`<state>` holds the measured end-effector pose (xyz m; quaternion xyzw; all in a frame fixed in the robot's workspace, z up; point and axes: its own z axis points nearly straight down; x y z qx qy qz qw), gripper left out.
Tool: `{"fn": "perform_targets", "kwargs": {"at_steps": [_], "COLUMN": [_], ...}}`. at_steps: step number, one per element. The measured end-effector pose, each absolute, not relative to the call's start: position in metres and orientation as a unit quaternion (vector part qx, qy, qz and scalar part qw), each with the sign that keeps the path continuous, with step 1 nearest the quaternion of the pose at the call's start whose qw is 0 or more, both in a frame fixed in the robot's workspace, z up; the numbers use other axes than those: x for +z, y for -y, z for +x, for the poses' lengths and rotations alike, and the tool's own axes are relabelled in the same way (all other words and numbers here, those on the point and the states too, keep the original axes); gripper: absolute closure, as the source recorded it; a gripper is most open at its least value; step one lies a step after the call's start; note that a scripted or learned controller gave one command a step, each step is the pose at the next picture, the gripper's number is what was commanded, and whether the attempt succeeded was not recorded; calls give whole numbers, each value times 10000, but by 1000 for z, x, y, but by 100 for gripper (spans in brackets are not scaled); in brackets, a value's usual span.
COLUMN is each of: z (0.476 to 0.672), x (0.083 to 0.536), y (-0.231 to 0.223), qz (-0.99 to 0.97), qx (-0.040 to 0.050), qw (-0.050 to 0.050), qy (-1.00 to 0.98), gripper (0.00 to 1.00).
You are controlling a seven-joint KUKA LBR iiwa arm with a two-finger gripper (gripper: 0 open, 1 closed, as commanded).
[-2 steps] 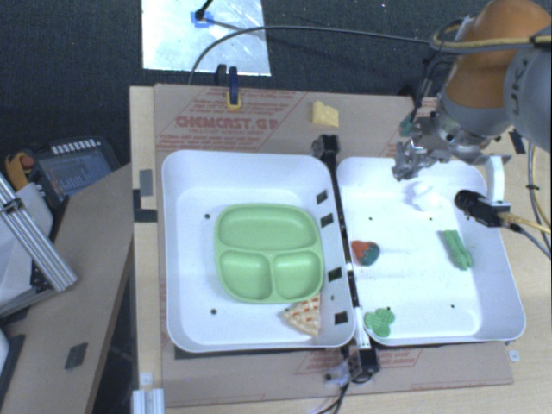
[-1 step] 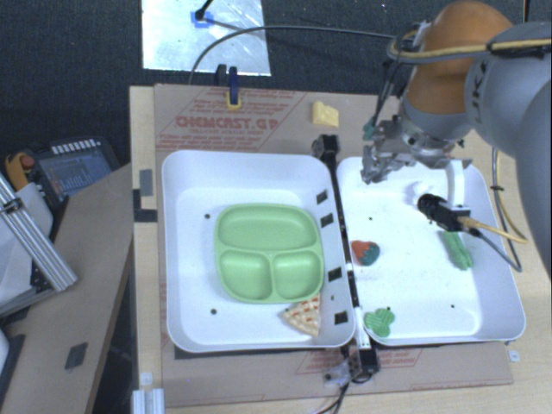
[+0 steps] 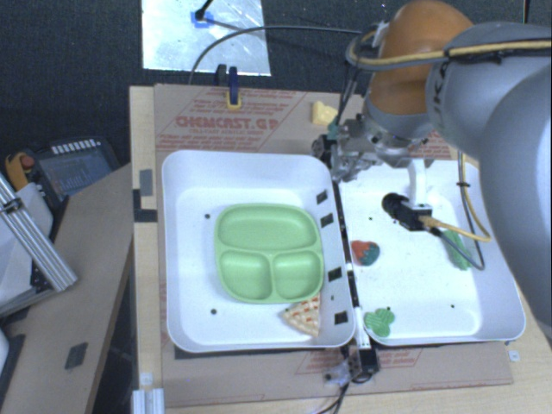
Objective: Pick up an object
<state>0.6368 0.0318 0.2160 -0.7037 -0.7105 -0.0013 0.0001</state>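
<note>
Target is taken to be the small red-and-green toy (image 3: 365, 252), since it's the loose piece nearest the gripper (image 3: 347, 160). It's found just right of frame centre, in the right bin (image 3: 431, 304), close beside the dividing wall. It's judged to be light, hard plastic, a bit slippery and not fragile, so it'd best be pinched across the middle. It looks roundish, so no clear long axis or pointing direction can be made out. The gripper is seen at upper middle, and whether it's open or closed can't be told.

a pendant (image 3: 73, 172) sits left of the cardboard (image 3: 259, 115), foil sheet (image 3: 172, 24) behind.
</note>
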Motion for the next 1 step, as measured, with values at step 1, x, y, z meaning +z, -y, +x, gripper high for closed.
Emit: {"fn": "perform_targets", "kwargs": {"at_steps": [1], "z": [641], "x": [224], "y": [-93], "qz": [-7034], "qx": [-22], "qw": [-1], "qy": [7108], "gripper": [100]}}
